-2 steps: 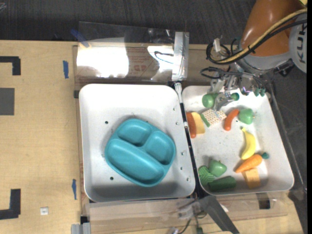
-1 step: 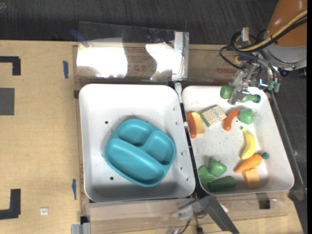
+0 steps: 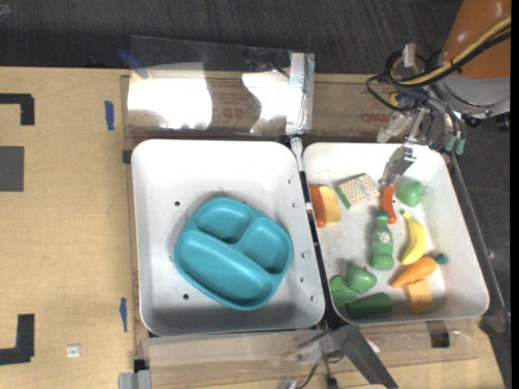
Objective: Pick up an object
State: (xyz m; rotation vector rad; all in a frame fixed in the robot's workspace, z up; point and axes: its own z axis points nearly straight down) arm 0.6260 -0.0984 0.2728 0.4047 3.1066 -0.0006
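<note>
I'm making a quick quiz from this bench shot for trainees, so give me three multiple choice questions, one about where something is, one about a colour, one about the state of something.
1. Where does the divided plate lie?
A. in the left bin
B. in the right bin
C. on the bench outside the bins

2. What colour is the bottle?
A. red
B. green
C. blue

3. How does the bottle lie against the banana?
A. stacked on top of it
B. beside it
C. in a different bin

Answers:
1 A, the teal plate fills the middle of the left bin.
2 B, its body is green with a pale label.
3 B, both lie in the right bin, the yellow banana just to the bottle's right.
</note>
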